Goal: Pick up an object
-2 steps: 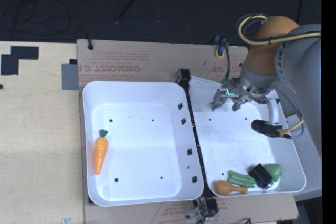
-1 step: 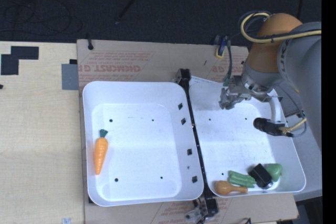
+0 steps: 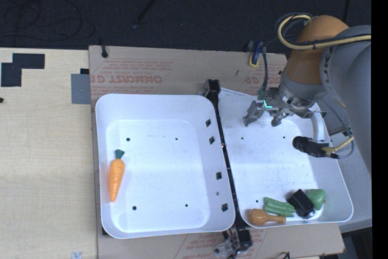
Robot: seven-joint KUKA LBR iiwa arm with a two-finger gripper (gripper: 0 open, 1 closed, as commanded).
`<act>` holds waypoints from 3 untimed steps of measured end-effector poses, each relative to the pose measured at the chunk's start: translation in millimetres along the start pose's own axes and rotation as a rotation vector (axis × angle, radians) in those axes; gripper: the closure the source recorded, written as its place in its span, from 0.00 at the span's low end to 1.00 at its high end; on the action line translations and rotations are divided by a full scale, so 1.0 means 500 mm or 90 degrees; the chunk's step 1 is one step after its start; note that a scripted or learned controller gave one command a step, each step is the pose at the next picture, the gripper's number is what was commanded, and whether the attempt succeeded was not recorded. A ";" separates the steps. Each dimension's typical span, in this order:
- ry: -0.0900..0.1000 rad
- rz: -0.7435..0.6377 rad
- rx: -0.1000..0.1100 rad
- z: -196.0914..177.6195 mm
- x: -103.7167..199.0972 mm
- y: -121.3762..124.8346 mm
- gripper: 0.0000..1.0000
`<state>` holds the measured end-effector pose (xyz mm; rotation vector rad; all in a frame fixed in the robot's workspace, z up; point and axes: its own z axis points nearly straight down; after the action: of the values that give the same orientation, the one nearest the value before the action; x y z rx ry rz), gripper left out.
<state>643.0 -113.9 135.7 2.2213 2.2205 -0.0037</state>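
Note:
An orange toy carrot (image 3: 116,175) with a green top lies at the left side of the left bin (image 3: 154,107). At the front edge of the right bin (image 3: 250,158) sit an orange-brown pear-shaped toy (image 3: 264,217), a green pod-like toy (image 3: 279,207), a black block (image 3: 301,202) and a light green toy (image 3: 316,196), packed close together. My gripper (image 3: 265,117) hangs over the back of the right bin, open, with nothing between its fingers. It is far from the toys at the front.
A black divider (image 3: 220,148) runs between the two bins. A black cylindrical part with a cable (image 3: 310,146) sticks out by the right bin's right wall. Brown cardboard (image 3: 176,70) lies under the bins. The grey arm (image 3: 345,70) fills the right side.

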 end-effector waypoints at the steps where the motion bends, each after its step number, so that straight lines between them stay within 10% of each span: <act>1: -0.001 0.001 -0.001 -0.020 -0.003 0.000 1.00; 2: 0.002 -0.004 -0.011 -0.566 0.164 0.004 1.00; 3: 0.002 -0.002 0.007 -0.335 0.238 -0.011 1.00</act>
<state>637.5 5.6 303.0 2.2245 2.2320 -0.0132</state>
